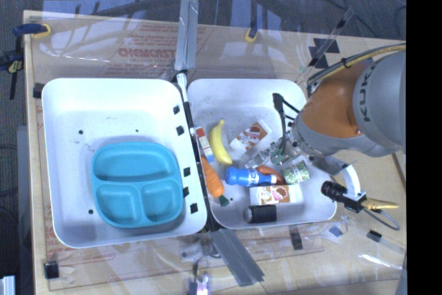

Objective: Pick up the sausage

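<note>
The sausage (267, 170) looks like a small reddish-brown piece in the right bin (235, 94). It lies against the orange-capped end of a blue bottle (247, 177) and is partly hidden by the clutter. My gripper (282, 148) reaches down into that bin from the right, just above and slightly right of the sausage, among the packets. The grey wrist with its orange band (330, 114) hangs over the bin's right side. Whether anything sits in the gripper is hidden by the clutter around it.
Packed around the sausage are a banana (219, 141), an orange carrot (213, 179), a brown-and-white packet (250, 137), a green-and-white packet (297, 171), a white carton (275, 195) and a black can (262, 214). The left bin (69, 107) holds a blue compartment tray (138, 183).
</note>
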Robot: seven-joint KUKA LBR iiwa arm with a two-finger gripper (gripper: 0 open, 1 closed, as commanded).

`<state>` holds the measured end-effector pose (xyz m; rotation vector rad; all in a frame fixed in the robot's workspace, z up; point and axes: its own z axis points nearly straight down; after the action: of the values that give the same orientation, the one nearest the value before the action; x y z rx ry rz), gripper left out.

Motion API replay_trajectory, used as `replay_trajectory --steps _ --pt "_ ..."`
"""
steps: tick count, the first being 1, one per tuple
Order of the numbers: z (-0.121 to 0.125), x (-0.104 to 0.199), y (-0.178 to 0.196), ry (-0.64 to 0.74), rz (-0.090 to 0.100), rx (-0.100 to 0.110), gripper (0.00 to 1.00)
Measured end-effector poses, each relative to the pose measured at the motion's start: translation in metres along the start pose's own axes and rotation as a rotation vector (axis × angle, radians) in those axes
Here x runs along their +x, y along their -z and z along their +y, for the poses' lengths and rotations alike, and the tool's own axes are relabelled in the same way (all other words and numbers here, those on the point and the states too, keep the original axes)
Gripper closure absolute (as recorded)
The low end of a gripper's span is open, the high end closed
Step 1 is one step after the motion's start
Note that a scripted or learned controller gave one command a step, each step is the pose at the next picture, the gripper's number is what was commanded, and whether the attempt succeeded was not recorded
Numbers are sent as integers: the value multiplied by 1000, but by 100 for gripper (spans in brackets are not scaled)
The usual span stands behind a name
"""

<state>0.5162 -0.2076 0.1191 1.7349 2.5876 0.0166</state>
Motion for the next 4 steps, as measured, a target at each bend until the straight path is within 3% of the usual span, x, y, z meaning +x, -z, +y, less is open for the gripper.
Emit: replay_trajectory --steps 1,2,3,4 --pt "19 16 73 299 17 20 100" --pt "19 16 73 299 17 20 0" --pt "-10 1 -27 244 19 22 0" --pt "-37 13 -3 180 20 24 0"
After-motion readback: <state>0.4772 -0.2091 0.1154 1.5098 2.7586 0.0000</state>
